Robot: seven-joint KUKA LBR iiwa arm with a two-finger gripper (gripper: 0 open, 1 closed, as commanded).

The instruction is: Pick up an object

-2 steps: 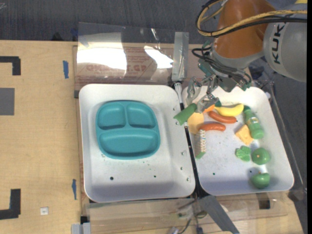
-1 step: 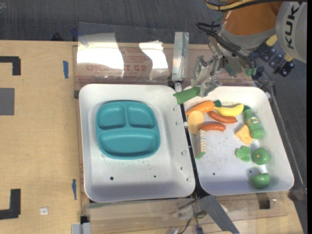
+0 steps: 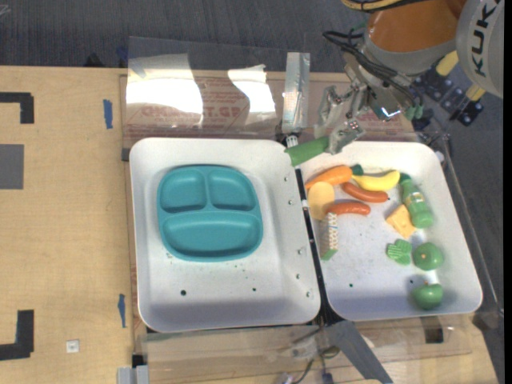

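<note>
Toy food (image 3: 364, 198) lies in the right white bin (image 3: 460, 238); pincer (image 3: 342, 130) above, whether parted or closed unclear.

- Bright, even light falls from above; both white bins (image 3: 216, 314) read clean and nearly washed out.
- Strong white glare sits on the clear plastic sheet (image 3: 200, 94) just behind the left bin.
- Shadows are soft and short, hugging the toy food in the right bin.
- Focus is slightly soft all over; the arm (image 3: 416, 22) looks mildly blurred.
</note>
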